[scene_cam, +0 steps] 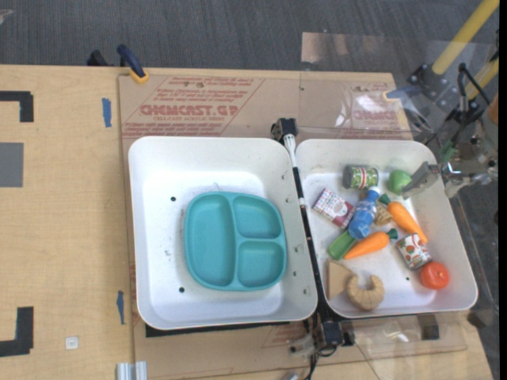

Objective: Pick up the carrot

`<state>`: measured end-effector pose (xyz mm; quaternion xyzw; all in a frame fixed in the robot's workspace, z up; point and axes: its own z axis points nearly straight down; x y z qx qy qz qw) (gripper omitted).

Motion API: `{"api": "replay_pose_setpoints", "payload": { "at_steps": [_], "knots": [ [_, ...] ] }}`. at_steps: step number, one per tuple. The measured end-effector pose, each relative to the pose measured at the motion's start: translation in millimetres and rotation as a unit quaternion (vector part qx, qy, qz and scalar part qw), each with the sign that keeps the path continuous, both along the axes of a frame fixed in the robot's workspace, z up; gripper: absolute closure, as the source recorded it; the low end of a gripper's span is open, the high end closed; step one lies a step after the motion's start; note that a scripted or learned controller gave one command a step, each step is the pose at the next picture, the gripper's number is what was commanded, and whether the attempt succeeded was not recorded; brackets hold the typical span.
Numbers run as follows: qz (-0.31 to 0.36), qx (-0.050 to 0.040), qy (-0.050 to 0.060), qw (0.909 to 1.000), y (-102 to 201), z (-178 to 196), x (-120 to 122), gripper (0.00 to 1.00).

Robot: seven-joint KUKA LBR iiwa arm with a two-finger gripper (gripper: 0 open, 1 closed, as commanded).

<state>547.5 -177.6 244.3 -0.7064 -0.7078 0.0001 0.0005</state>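
Note:
Two orange carrot-shaped toys lie in the right bin (pixel 463 252). One carrot (pixel 406 218) slants near the bin's right wall. The other carrot (pixel 367 246) lies lower, its thick end against a green piece (pixel 341 247). My gripper (pixel 425 179) reaches in over the bin's upper right part, beside a green round toy (pixel 399 181) and just above the upper carrot. It is a grey shape against the white bin, and it holds nothing that I can see.
The right bin also holds a small can (pixel 361 176), a blue bottle (pixel 364 216), a snack packet (pixel 332 207), a labelled tin (pixel 413 251), a red tomato (pixel 434 275) and a bagel (pixel 365 290). A teal divided plate (pixel 235 241) lies in the left bin (pixel 150 212).

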Motion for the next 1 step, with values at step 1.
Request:
{"api": "replay_pose_setpoints", "payload": {
  "at_steps": [1],
  "knots": [
    [-0.062,-0.0007,-0.002,0.9981,-20.4,-138.8,24.2,0.00]
  ]
}}
